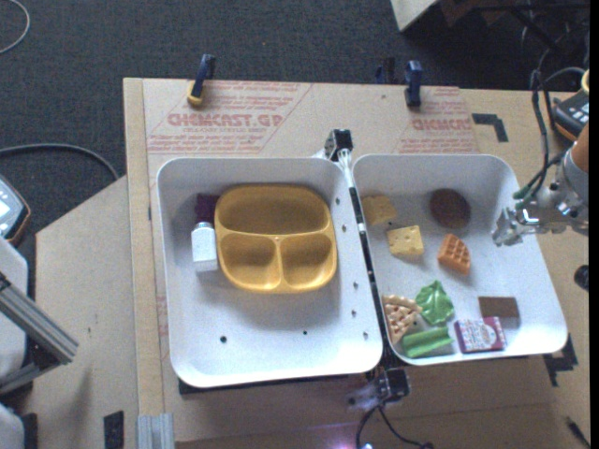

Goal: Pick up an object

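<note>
The right bin (533, 279) holds several toy foods: a brown round patty (450, 209), a tan bread piece (379, 209), a cheese wedge (405, 241), an orange waffle (454, 253), a pizza slice (400, 315), a green leaf (434, 301), a green pod (428, 344), a brown square (498, 307) and a red packet (479, 335). My gripper (513, 224) hovers over the bin's right rim, to the right of the waffle and patty, with nothing seen in it.
The left bin (187, 335) carries a yellow divided plate (276, 237), a small white bottle (204, 247) and a dark purple item (206, 204) behind it. A black divider (360, 251) runs between the bins. Clamps (200, 79) stand at the board's back edge.
</note>
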You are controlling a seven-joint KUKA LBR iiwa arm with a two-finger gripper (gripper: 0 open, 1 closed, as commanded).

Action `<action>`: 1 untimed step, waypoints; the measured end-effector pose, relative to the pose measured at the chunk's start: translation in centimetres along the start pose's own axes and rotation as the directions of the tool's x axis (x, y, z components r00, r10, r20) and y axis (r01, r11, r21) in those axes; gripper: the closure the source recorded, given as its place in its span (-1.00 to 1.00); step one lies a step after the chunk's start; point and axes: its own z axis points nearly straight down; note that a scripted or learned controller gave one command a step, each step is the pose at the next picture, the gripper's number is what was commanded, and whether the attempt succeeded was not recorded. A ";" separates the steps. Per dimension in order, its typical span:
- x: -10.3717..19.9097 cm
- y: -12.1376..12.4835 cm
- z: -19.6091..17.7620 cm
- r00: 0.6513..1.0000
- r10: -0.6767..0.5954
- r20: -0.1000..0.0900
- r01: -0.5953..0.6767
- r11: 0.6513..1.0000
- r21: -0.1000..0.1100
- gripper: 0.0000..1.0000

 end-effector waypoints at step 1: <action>0.0 0.1 -2.4 1.000 0.000 -0.001 0.000 1.000 0.003 1.00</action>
